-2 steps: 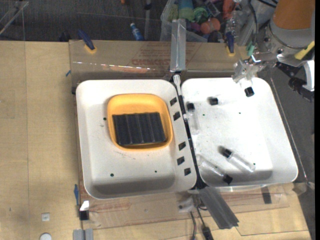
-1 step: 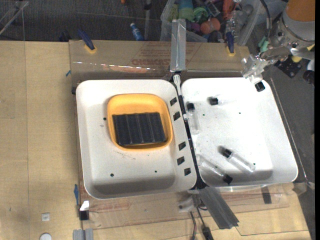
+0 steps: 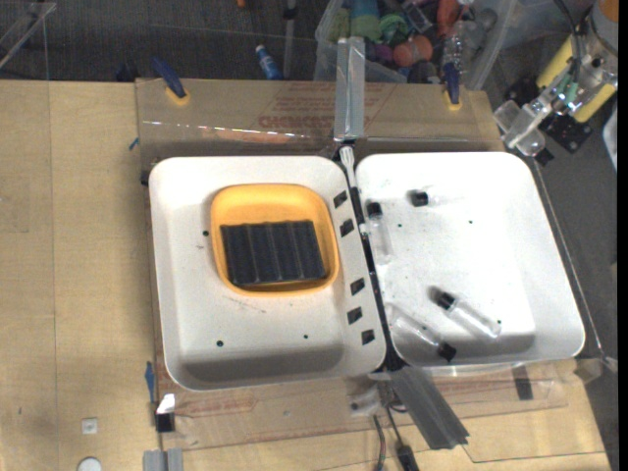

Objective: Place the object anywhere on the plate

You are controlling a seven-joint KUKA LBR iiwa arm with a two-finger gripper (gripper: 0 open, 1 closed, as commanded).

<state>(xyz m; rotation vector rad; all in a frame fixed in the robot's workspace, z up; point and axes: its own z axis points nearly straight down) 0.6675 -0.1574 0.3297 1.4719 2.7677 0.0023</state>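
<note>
Evidently the task looks done: the dark ribbed rectangular block (image 3: 273, 251) lies flat on the orange square plate (image 3: 228, 210) in the left white bin (image 3: 186, 341); the gripper (image 3: 525, 126) sits well apart, its state unreadable.

Hidden / unclear bits

Arm (image 3: 579, 77) was cut off at top-right edge, tool state couldn't be told. Clear items in right bin (image 3: 510, 180) were too faint vs white to ID. Clutter in tub (image 3: 422, 13) behind table (image 3: 59, 263) was cropped by top edge.
</note>
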